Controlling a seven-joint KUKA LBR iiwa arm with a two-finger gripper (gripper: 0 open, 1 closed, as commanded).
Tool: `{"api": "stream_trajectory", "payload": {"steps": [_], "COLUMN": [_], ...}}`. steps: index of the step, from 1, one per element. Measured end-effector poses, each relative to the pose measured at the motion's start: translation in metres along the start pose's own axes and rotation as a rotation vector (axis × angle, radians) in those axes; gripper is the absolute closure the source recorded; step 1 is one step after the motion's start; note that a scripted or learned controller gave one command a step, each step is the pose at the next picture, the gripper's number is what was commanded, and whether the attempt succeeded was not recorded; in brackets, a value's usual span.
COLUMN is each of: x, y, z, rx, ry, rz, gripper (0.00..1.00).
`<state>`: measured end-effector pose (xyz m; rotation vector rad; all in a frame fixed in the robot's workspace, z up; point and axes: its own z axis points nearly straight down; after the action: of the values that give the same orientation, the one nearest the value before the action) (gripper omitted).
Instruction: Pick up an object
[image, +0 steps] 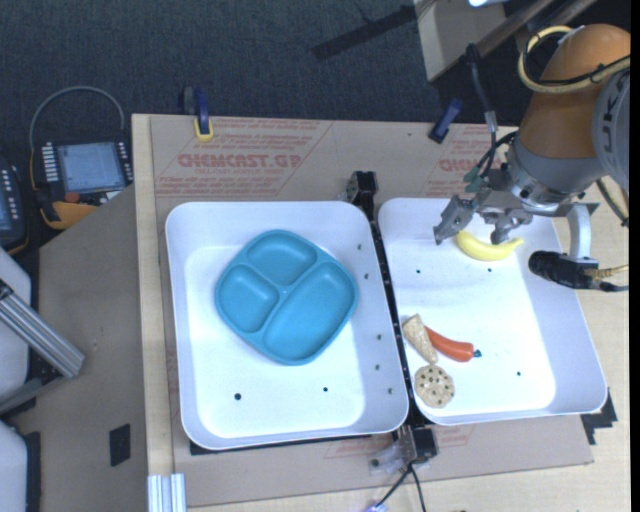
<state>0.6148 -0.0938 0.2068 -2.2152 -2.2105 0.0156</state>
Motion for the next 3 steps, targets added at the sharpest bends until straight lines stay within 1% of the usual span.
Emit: {"api": "stream_trajectory", "payload": {"steps": [1, 2, 3], "x": [0.0, -0.009, -0.006], "y": [0.003, 0.001, 0.003], "z": [-0.008, 0.051, 0.094], "rx": [-0.014, -0.007, -0.009], "ry": [-0.001, 0.0, 0.0], "rz": [-0.002, -0.001, -0.002], "gripper": [0.0, 0.0, 0.0]}}
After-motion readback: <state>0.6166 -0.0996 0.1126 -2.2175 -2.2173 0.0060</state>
